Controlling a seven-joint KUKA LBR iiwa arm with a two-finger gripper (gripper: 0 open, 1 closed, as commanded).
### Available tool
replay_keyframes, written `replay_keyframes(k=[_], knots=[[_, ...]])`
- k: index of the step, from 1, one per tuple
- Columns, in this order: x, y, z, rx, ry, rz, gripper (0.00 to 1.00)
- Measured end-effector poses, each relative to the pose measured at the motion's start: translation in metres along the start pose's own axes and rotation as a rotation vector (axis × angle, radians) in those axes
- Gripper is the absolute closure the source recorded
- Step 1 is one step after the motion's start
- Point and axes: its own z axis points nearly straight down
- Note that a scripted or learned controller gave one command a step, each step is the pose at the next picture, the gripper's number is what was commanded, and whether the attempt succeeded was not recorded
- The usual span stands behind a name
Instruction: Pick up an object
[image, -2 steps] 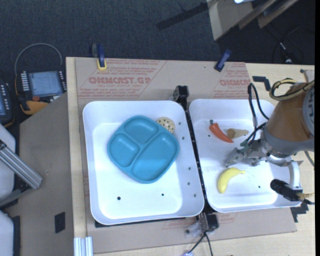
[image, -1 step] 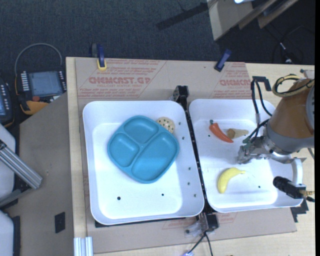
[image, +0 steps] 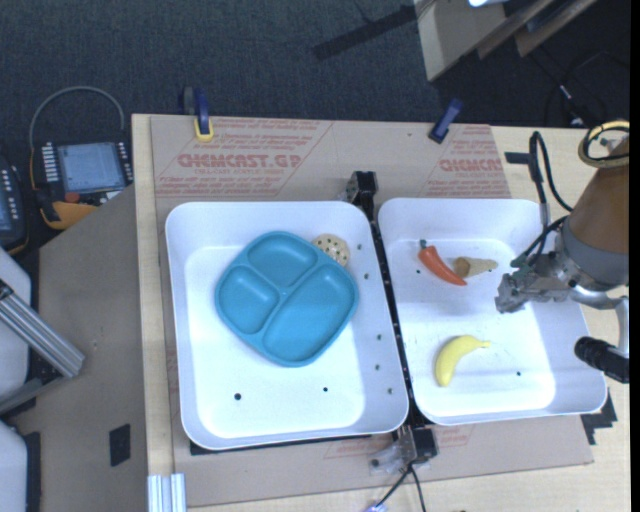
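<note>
Take the right bin (image: 485, 405) as your landmark: it is a shallow white tray with rounded corners, matte and smooth, and it sits on the counter (image: 150, 300), whose top is brown board printed with red lettering. Inside it you have three loose items. A yellow banana (image: 455, 357), short, curved and glossy, lies near the bin's front, well apart from the others. A red chili pepper (image: 440, 265) with a small green stem lies toward the bin's back, slim and tapered, and a tan, lumpy piece (image: 474, 266) sits just beside it, touching or nearly so; you cannot tell which. The claw (image: 512, 297) hangs over the bin's right half, between the pepper group and the banana, dark metal under the grey arm; nothing is visibly between its fingers, and whether they are released or clenched cannot be told from this angle. Left of the right bin, the left bin (image: 200, 400) carries a blue divided plate (image: 287, 297), smooth plastic with three compartments, and a round speckled cookie (image: 333, 246) peeks out from behind the plate's back edge.
</note>
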Motion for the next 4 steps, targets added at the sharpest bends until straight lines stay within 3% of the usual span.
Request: replay_keyframes(k=[2,4], knots=[[-0.008,0.014,-0.119,-0.002,-0.001,-0.001,1.00],[0.077,0.051,-0.101,0.005,0.003,-0.005,1.00]])
